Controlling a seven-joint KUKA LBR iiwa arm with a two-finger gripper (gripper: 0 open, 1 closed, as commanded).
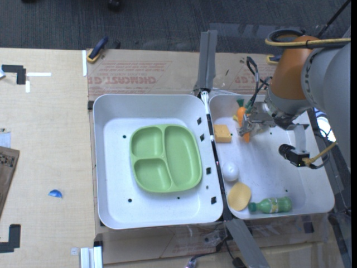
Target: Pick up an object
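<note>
One small orange carrot-shaped toy point(241, 115) is sitting upright at the right white bin's point(312, 202) far left corner, just beside the gripper point(248, 128), which is reaching in from its right; its finger state cannot be told.

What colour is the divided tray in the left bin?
Light green; the divided tray shows clearly in the camera view.
</note>
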